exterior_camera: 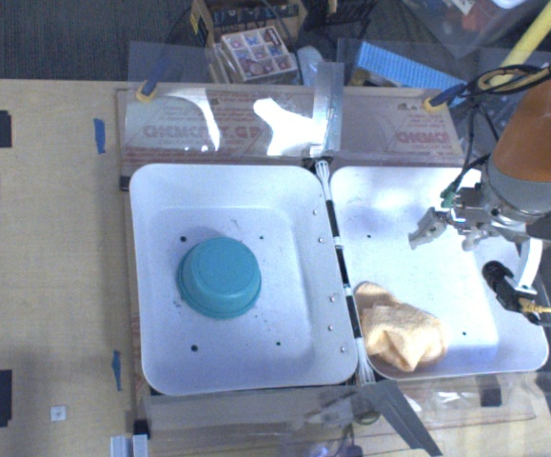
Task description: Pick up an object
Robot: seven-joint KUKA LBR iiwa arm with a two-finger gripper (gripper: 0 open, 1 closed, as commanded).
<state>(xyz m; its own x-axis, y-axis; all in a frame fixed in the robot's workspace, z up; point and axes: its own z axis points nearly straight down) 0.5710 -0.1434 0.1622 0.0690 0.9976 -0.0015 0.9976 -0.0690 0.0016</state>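
Hovering gripper (449, 232) w/ fingers apart, nothing between

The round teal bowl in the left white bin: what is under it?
The round teal bowl lies upside down on the left white bin floor. Small dark specks dot the floor around it. Whatever is beneath the bowl is covered and cannot be seen.

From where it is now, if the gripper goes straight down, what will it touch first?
Most likely the bare white floor of the right bin. The gripper hangs above it, and the tan cloth lies nearer the front; depth is uncertain.
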